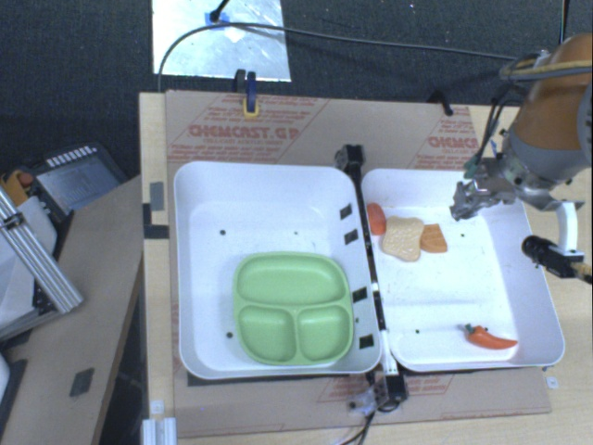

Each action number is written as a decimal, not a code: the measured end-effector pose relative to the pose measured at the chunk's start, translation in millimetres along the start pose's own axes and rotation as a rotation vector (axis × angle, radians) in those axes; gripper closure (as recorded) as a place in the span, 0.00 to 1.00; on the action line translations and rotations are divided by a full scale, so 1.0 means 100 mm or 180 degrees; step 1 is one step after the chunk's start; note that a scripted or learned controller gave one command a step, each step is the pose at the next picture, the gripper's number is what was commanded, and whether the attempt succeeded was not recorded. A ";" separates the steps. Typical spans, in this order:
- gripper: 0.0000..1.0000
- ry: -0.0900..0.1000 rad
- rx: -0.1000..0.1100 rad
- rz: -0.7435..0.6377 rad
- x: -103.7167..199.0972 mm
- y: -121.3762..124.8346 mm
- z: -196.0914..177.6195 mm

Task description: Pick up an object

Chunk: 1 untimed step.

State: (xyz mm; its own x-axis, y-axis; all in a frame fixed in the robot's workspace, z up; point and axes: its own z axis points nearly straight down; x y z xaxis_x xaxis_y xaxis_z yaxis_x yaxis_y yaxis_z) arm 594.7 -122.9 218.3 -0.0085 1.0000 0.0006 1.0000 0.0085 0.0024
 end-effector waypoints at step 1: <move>1.00 0.0002 -0.0002 -0.0001 0.48 0.14 -0.10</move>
State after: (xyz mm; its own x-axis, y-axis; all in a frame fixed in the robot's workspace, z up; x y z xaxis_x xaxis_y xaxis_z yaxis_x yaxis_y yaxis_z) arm 608.3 -75.2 228.0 -0.0087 1.0000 0.0011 1.0000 0.0087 0.0031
